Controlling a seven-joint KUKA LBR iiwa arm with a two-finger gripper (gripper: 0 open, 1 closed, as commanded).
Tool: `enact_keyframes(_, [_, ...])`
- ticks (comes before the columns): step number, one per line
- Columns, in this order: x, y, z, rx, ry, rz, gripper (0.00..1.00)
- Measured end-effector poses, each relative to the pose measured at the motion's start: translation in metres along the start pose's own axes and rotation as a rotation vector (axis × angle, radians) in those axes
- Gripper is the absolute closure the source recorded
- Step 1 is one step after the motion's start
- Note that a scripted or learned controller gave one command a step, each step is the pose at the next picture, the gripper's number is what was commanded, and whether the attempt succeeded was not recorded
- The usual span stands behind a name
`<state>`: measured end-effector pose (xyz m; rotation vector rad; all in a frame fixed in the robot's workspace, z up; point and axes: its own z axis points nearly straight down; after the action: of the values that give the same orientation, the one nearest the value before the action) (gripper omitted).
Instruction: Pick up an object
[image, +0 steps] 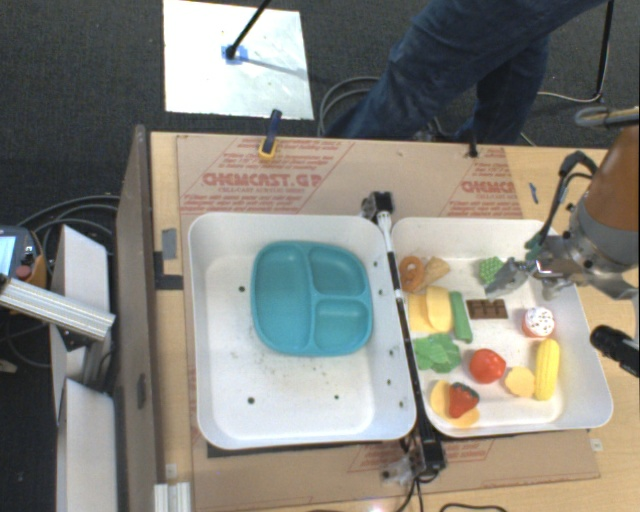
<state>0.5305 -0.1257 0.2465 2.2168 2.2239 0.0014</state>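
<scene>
Dark carpet floor (80, 90) all around. Cardboard-topped bench (300, 165) in the middle, yellow clamp (270, 140) at its far edge. Pale sheet (240, 60) beyond. 1 person in blue jeans (470, 60) behind. Cables (60, 215) at left.

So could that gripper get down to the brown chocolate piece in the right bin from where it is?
Probably yes. The gripper hangs just above and to the right of the chocolate piece, which lies flat with nothing on top, though the green stick sits close beside it.
</scene>
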Motion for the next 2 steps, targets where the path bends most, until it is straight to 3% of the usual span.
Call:
enact_keyframes(1, [0.011, -0.010, 0.164, 0.009, 0.003, 0.003, 0.00])
enact_keyframes(2, [0.002, -0.045, 0.161, 0.001, 0.000, 0.005, 0.00])
